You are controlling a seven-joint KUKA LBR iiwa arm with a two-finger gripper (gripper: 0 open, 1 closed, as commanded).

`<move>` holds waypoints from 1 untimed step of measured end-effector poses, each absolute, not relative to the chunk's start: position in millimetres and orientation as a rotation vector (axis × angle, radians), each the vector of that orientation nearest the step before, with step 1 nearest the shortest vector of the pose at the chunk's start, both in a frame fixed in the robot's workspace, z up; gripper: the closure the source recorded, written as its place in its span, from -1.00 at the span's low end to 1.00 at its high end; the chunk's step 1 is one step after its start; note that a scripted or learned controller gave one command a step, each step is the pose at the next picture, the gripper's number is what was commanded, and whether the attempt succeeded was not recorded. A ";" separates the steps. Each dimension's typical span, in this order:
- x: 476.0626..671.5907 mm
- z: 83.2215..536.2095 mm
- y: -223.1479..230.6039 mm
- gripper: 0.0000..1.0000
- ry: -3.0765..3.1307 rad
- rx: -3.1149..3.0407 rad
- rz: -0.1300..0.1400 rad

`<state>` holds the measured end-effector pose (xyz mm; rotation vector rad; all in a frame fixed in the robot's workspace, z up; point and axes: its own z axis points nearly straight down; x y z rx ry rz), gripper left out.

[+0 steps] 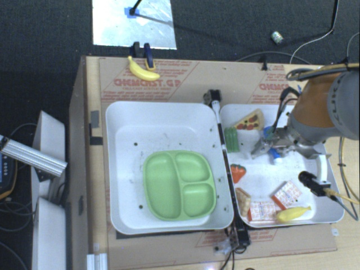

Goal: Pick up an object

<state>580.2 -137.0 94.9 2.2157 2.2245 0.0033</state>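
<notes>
The right bin (264, 176) holds a toy pizza slice (249, 121), a green block (231, 139), a red and orange fruit (238, 172), a brown bread piece (243, 199), two red-and-white boxes (286, 194) (261, 210) and a yellow banana (293, 213). My gripper (270, 146) hangs low over the bin's upper middle, just right of the green block and below the pizza slice. A small blue piece (275, 155) shows right under it. I cannot make out anything held.
The left bin (121, 151) carries a green divided plate (180, 183). A second yellow banana (142, 70) lies on the cardboard behind the bins. The grey and orange arm (320, 108) covers the right bin's far right corner. Cables run along the bench's right side.
</notes>
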 end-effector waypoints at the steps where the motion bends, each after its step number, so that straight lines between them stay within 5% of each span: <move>1: 630.9 82.1 -90.1 -1.00 2.228 2.230 -0.014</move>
